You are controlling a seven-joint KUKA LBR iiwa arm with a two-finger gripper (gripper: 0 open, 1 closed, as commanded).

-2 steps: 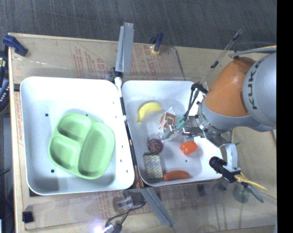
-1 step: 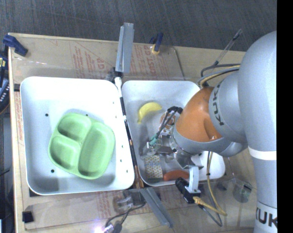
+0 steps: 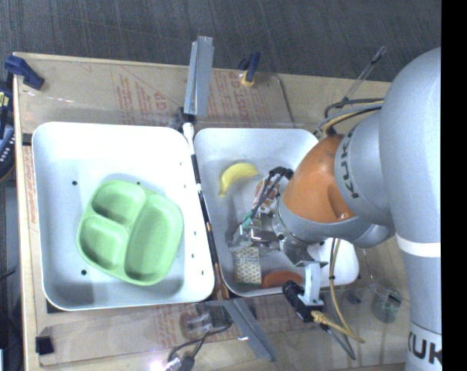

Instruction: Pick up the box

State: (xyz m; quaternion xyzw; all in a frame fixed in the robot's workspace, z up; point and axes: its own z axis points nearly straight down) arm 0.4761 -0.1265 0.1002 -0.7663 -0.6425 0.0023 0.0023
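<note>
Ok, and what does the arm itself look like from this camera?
The arm is bulky, rounded and grey, with a glossy orange band above the wrist and part of the black KUKA lettering low on its side. Thin cables run along the wrist toward the hand.

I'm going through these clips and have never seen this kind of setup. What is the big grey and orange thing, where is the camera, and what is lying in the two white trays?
The camera is fixed above the bench and looks down at a slant. The grey shape with an orange band is a robot arm reaching in from the right. Its tool hangs low over the right bin, just above a small patterned box, the thing it should pick up. I cannot tell whether the tool grips anything. That bin also holds a yellow banana, a reddish object and a white object. The left bin holds a green divided plate.
</note>
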